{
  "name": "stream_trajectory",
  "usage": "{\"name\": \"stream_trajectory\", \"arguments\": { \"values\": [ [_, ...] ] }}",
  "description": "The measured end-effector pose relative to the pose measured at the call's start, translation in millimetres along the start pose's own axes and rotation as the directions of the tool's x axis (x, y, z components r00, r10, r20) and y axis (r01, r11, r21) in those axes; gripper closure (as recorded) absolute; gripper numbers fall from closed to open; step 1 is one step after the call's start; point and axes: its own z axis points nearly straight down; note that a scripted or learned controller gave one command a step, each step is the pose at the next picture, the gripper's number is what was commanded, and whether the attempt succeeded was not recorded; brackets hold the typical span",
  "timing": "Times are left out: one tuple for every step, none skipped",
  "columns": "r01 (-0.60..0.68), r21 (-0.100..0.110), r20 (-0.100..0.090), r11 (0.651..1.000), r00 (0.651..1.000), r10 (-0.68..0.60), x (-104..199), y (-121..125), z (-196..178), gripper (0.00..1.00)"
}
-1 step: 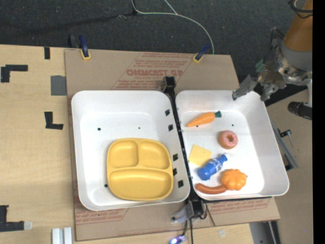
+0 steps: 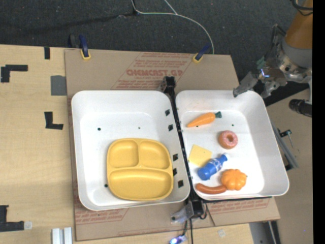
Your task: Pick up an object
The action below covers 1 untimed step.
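The sausage (image 2: 210,189) and the other toys lie untouched, below-left of the hand (image 2: 254,83), which hangs released; grasping remains.

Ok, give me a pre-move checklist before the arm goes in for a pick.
1. Targets present: ok. The right bin holds a carrot, donut, yellow cheese wedge, blue bottle, orange pumpkin and sausage.
2. End effector position: not ok. It sits above the right bin's far right corner, over no object.
3. End effector holding nothing: cannot tell.
4. Isolated target: ok. The carrot and donut lie apart from everything else.
5. Clutter risk: not ok. The bottle, pumpkin and sausage crowd together near the front.
6. Left bin: ok. It holds a yellow divided tray.
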Motion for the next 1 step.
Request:
{"name": "stream_trajectory", "arguments": {
  "values": [
    [0.0,0.004,0.0,1.0,1.0,0.0,3.3,-2.3,43.9,0.0]
  ]
}}
